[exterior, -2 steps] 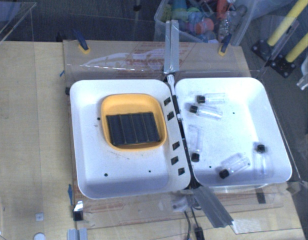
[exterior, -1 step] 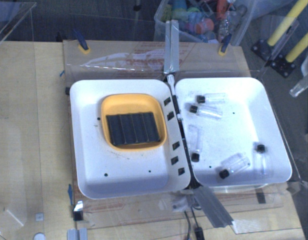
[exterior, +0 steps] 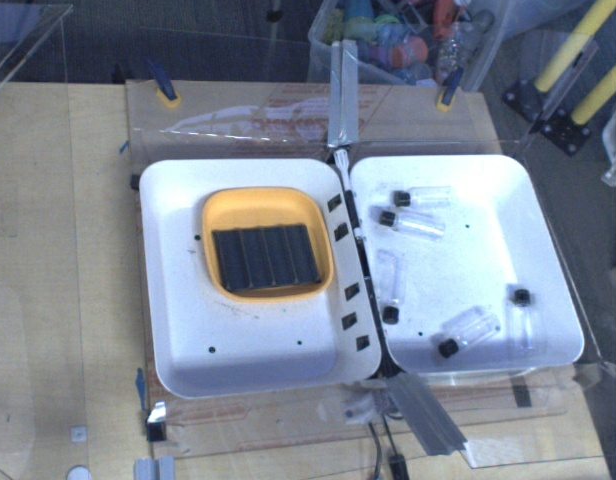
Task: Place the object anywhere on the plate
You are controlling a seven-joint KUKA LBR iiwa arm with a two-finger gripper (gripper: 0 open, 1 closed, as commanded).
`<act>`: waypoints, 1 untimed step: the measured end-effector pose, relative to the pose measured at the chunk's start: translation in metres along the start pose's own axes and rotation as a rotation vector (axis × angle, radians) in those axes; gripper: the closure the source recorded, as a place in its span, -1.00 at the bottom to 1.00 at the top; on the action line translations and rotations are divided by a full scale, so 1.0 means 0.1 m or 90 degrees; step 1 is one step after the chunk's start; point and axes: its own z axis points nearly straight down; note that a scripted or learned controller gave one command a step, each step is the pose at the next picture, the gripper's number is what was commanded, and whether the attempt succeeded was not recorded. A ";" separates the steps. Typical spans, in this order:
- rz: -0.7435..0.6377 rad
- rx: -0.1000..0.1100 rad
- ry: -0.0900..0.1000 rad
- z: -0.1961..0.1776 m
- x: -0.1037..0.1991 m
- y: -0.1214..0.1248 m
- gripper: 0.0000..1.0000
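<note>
I see the plate (exterior: 216, 215) with just a dark pad (exterior: 265, 257). The vials (exterior: 416, 224) sit in the right bin (exterior: 533, 200). Nothing moved yet; I can't tell my gripper's state.

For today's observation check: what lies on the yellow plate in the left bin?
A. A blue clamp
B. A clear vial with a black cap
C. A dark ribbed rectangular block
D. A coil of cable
C: a dark ribbed rectangular block rests flat on the yellow plate; the clear vials lie in the right bin.
</note>
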 end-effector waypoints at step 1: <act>-0.122 0.001 0.004 0.00 0.24 -0.22 -1.00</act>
